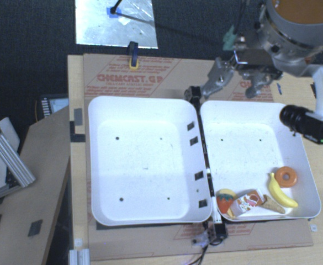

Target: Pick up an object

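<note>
While the grey robot arm with the orange band [302, 15] hangs over the far right corner of the bench [150, 73], its metal gripper [236, 84] sits above the far edge of the right shallow white bin [244, 148], and its two fingers are spread apart with nothing between them. One finger [215, 83] points down toward the spot where the two bins meet, and the other finger [253, 87] is a bit to the right of it. All the small things lie close together in the near right corner of the right bin, well apart from the gripper. A yellow toy banana [280, 192] lies there, and a small orange ring like a doughnut [286, 176] sits just beside its far end. Next to the banana is a brown cone-shaped piece [273, 205], and touching that is a small red and white packet [246, 202]. At the left of the group, near the wall between the bins, is a round orange and red toy fruit [225, 200]. The left shallow white bin [142, 159] lies side by side with the right one, and black clips [194, 141] join them along the middle. A black camera-like box [302, 122] sticks in over the right edge of the right bin. A shiny silver sheet [116, 15] lies past the far edge of the bench.
</note>
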Robot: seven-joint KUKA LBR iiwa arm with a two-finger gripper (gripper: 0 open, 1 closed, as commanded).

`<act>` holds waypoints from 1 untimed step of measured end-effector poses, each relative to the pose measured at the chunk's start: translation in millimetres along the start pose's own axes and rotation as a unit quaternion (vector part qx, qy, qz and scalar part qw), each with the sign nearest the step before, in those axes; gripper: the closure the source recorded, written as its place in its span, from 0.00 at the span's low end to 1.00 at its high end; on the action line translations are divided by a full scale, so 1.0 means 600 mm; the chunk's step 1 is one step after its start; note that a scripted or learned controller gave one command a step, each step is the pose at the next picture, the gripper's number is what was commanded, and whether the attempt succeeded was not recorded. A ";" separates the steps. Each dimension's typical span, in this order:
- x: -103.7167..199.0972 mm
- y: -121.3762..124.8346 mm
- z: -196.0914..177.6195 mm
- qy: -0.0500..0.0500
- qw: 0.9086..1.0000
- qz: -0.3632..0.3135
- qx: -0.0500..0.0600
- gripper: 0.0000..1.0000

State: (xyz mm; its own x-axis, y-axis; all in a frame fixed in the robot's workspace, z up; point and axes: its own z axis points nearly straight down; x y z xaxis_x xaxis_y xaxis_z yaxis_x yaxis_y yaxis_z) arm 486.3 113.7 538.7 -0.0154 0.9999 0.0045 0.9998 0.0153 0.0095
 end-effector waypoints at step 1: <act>0.130 0.001 0.007 -0.001 1.000 0.002 0.004 0.00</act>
State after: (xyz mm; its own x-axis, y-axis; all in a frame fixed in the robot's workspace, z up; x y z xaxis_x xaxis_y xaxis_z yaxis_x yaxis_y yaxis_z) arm 485.9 191.9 534.8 -0.0113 0.9999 0.0028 0.9999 0.0113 0.0023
